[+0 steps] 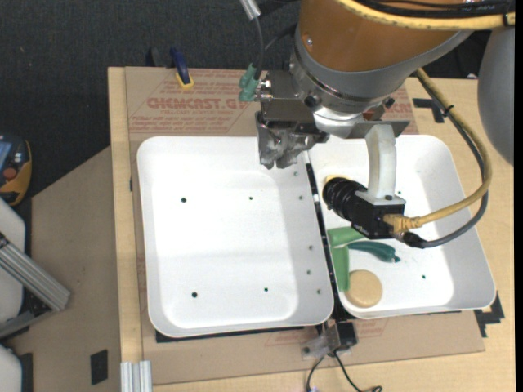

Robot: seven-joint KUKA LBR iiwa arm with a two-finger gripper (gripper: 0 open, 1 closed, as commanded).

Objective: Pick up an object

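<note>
At the far left edge, a blue and yellow object (12,170) lies on the dark floor, with a grey metal rail (29,272) below it. The bench carries a brown cardboard sheet (122,219) printed with red lettering; a small blue and yellow clamp (181,68) sits at its upper edge.

The left bin (163,300) is white and shallow, marked by a few small dark dots on its floor. The gripper (282,149) hangs over this bin's upper right corner, just beside the dividing rims of the two bins. Its grey metal fingers point downward. Whether they are parted or closed cannot be told from this angle, and no object is visible between them.

The arm (376,31) descends from the upper right, wrist roughly vertical, its broad orange band and grey collar directly above the gripper mount. A green connector (248,82) sits just left of the mount. A black cylindrical unit (351,205) on a white bracket hangs beside the wrist, over the right bin, with a yellow cable (458,202) looping away to the right.

The right bin (458,292) holds the candidate objects near its lower left: a green item (341,256), a teal item (382,251) touching it, and a tan round object (364,287) just below. All lie well apart from the gripper.
</note>
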